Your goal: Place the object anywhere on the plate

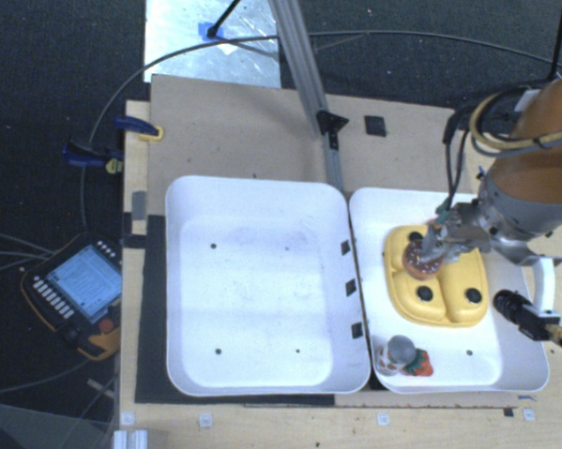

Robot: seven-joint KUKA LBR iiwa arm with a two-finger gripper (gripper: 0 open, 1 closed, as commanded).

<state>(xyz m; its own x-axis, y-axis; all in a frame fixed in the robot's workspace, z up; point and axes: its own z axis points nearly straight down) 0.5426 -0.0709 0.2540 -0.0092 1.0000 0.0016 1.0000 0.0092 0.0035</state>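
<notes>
The grey, orange-banded arm's gripper (pixel 434 244) hangs low over the yellow, rounded plastic plate (pixel 437 291) in the right-hand shallow white bin (pixel 513 367), its tip right at a small brown, ring-like object (pixel 417 261) lying on the plate's upper left part. Whether the object is gripped or already released I cannot tell — the tip is too small and crowded. Judging by position, the placement looks nearly or fully done; what remains, at most, is letting go and lifting clear. A small grey-and-red item (pixel 404 355) lies near the bin's front edge.
</notes>
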